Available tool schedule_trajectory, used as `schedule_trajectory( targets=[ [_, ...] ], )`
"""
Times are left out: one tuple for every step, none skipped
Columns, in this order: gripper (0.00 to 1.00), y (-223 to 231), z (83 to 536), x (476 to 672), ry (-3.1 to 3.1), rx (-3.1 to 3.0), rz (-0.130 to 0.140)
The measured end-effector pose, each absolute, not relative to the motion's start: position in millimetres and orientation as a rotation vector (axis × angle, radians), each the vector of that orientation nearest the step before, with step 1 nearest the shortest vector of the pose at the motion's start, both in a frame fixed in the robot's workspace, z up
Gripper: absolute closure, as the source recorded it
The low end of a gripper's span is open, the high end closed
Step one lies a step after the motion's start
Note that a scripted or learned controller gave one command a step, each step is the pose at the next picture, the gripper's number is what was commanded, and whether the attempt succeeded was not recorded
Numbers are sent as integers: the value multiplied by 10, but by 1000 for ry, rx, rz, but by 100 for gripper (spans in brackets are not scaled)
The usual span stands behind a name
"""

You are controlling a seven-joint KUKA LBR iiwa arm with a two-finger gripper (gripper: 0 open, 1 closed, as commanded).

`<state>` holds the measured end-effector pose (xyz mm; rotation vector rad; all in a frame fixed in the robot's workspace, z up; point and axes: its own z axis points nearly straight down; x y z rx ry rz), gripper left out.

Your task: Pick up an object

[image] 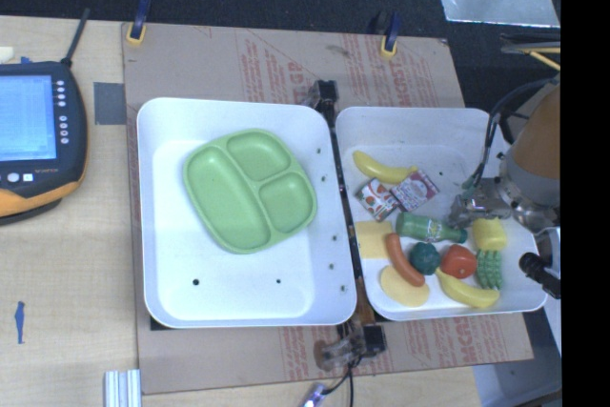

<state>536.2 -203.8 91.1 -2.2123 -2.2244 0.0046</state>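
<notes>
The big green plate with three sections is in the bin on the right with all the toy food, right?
Not quite. The green plate does have three sections, but the camera view shows it in the left bin, alone. The toy food, like the banana and the green bottle, is in the right bin.

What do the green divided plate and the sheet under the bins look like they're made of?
Green divided plate: likely molded plastic, matte to satin; uniform pale green with soft, rounded compartment ridges. Sheet under the bins: looks like cardboard, dull brown with faded red printed lettering, held by clamps at the far edge.
</notes>
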Motion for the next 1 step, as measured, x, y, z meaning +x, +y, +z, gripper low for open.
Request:
schedule_trajectory(
  targets=[
    [100, -2048, 1015, 5363, -2229, -2209, 8]
  ],
)
